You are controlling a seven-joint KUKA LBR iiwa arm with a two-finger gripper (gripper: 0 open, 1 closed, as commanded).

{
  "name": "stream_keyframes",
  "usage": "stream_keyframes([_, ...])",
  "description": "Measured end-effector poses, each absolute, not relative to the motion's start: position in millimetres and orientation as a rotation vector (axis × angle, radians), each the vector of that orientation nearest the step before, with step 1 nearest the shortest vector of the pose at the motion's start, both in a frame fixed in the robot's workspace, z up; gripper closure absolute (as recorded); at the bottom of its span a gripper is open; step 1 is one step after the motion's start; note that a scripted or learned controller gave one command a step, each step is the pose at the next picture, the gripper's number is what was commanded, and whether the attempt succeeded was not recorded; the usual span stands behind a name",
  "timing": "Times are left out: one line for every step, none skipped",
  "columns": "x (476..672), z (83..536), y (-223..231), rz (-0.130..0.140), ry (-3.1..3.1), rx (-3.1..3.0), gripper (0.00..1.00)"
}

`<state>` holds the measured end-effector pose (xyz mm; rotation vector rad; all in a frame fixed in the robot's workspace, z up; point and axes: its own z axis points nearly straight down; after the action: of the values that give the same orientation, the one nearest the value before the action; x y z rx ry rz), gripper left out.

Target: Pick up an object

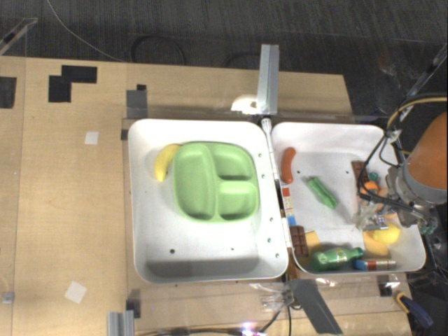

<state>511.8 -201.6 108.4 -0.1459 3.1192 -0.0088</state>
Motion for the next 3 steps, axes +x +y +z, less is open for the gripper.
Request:
stream_keyframes([511.7,108.2,-201.4,-0.008,3.12,-0.145,0.0])
stream_keyframes([509.0,90.2,-204.7,-0.005,3.126,-0.092,0.0])
stream_keyframes([515.1,104.8,-203.9,-0.015,3.107,-0.103,1.0])
